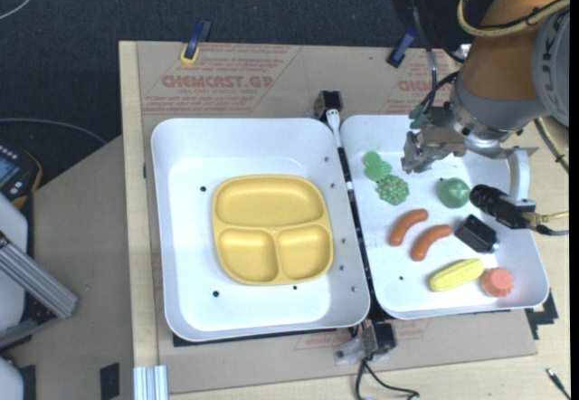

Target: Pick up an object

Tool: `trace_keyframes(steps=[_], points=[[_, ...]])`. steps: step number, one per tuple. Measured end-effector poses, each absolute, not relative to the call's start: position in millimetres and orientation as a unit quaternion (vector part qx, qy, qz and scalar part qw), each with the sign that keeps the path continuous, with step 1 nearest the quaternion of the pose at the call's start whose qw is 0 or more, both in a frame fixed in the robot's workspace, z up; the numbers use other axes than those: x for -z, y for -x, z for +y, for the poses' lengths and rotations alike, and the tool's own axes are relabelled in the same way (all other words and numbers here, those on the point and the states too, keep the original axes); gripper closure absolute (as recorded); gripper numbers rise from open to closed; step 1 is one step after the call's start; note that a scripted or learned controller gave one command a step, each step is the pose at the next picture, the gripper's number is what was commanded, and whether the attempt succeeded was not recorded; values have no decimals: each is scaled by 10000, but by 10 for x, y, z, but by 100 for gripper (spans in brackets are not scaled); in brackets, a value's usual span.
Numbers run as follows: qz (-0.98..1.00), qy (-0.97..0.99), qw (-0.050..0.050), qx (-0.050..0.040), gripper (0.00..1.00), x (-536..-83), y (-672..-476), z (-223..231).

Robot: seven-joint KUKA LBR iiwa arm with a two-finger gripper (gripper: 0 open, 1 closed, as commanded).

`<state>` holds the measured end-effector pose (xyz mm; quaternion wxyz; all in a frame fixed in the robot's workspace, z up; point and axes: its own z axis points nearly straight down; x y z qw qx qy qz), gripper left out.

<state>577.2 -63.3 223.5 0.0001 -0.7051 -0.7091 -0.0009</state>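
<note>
Camera view: a yellow tray (271, 228) fills the left bin (181, 208). In the right bin (534, 285), near its far-left corner, the claw (413, 158) hovers beside green broccoli (393, 189), its state untellable. Broccoli looks light, bumpy, rigid; grip across its crown.

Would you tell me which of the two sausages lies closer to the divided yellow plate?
The upper-left sausage; it lies nearer the bins' shared edge than the other sausage, which sits lower-right, toward the corn.
</note>
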Motion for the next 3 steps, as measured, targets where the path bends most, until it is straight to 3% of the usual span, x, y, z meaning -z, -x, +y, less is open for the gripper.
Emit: trace_keyframes(steps=[1, 3], points=[[-7098, 7044, -2, 16, 100, -2272, -5845, -22], [-7073, 7069, 8, -6, 100, -2324, -5719, -58]])
